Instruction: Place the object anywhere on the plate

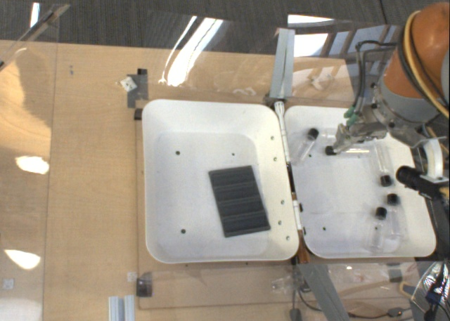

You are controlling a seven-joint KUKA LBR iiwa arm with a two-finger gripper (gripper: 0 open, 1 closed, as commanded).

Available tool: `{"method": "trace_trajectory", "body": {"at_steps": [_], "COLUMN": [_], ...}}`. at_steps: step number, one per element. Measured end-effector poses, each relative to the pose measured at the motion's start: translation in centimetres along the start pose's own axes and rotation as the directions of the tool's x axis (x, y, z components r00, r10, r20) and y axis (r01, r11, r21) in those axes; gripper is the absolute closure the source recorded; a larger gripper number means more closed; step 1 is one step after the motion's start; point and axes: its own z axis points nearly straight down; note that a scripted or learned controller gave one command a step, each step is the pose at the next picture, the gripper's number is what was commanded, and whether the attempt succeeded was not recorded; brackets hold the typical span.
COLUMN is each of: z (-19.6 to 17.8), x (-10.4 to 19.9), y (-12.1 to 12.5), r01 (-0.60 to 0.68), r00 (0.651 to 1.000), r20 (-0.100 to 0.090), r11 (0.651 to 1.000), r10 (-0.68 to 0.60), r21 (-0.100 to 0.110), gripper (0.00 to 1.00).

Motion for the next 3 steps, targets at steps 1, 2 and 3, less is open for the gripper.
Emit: {"method": "trace_trajectory", "body": {"at_steps": [1, 2, 3], "z": [2.2, 1.3, 6.1], "x": [3.7, 10.6, 13.2], "y": [3.9, -2.8, -5.1], "r01": [-0.213, 0.006, -0.360], "r00": [0.977, 1.000, 0.933], "r20": [0.001, -0.002, -0.001], "r11": [0.977, 1.000, 0.933], "r10": [0.213, -0.006, 0.360], "r21": [0.002, 0.000, 0.005], "gripper": [1.00, 1.00, 1.00]}}
